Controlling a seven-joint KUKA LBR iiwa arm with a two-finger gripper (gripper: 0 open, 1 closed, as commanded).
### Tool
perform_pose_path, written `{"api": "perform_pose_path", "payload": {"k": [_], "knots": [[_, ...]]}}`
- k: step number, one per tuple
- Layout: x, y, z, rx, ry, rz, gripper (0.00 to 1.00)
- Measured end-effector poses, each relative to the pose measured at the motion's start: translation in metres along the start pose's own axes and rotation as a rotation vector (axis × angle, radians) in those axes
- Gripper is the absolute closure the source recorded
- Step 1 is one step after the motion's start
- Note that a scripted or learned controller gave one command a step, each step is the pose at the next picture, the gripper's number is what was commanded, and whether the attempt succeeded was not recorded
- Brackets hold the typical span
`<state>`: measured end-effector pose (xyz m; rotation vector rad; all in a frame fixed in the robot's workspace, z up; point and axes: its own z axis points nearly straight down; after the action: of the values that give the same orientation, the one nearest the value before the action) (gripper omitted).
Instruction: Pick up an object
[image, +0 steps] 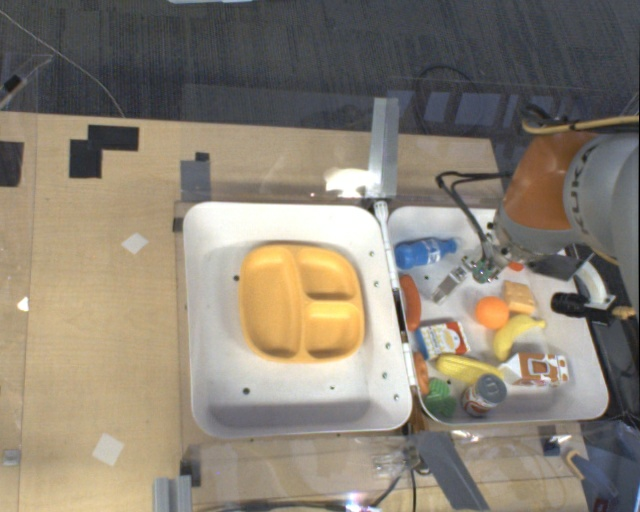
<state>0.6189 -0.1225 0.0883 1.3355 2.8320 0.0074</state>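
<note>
Over the right bin (590, 400), seen from the fixed overhead camera, our arm (560, 190) reaches in from the right, its orange band above the wrist; the gripper (452, 281) hangs low over the bin's upper middle, between the blue bottle (424, 251) and the orange (491, 313); whether it is open or closed we cannot tell, and we see nothing gripped in it.

Candidates for the pick all lie in this right bin: the blue bottle near the top left; the orange at centre; a banana (516, 335) just below and right of it; a tan block (519, 296) beside the orange; a flat packet with a red border (440, 338); a yellow fruit-like piece (465, 368); a small can (486, 393); a white carton (540, 369) at lower right; a long red item (410, 298) along the left wall. On the left, the other bin (215, 400) holds a yellow divided tray (301, 300).

We judge the grasp not yet made; to do it well, we would choose one object with free space on both sides, such as the blue bottle, centre the gripper over it, and descend straight; the crowded lower cluster risks nudging neighbours.
</note>
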Motion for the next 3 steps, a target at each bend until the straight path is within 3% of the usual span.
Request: {"api": "perform_pose_path", "payload": {"k": [1,2,3], "knots": [[0.009,-0.013,-0.025,0.003,0.001,0.045,0.0],[0.037,-0.016,-0.001,0.0,-0.001,0.363,0.0],[0.035,-0.013,-0.015,-0.007,-0.008,0.355,1.0]]}}
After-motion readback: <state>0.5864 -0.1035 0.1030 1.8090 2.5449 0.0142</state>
